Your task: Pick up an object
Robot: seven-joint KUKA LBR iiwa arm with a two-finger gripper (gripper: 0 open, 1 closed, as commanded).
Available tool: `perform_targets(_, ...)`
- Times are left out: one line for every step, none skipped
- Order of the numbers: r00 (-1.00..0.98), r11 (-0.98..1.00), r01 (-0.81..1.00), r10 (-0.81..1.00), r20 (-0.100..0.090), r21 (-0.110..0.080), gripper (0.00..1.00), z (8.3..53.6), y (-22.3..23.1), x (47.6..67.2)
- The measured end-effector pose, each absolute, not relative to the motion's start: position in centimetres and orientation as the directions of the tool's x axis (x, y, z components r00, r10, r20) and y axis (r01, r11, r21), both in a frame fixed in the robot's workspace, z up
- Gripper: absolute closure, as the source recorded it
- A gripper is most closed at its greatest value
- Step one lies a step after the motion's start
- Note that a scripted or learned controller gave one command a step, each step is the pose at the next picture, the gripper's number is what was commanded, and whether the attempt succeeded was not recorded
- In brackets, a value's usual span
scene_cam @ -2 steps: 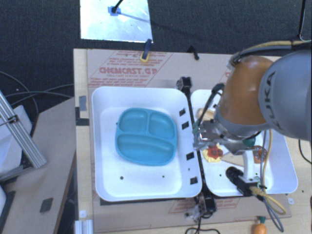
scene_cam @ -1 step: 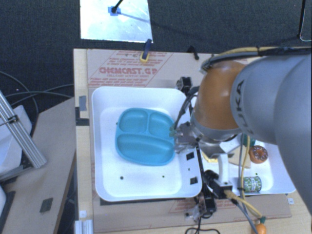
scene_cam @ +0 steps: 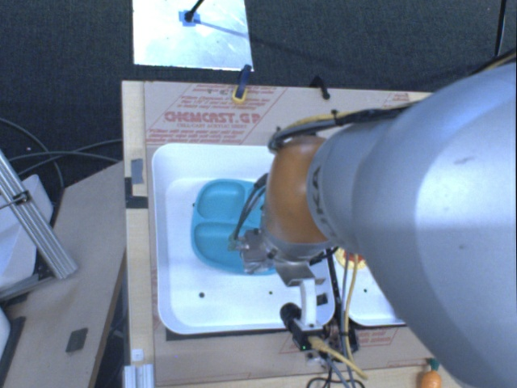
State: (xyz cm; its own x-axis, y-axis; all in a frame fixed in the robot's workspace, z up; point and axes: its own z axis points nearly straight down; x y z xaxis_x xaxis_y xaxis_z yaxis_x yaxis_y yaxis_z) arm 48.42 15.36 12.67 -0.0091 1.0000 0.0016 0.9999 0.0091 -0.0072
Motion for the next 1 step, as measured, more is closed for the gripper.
perform_targets(-0.005, 0.005, 1.0, 1.0, 0.002, 0.001, 1.0, 8.45, 15.7, 53.92)
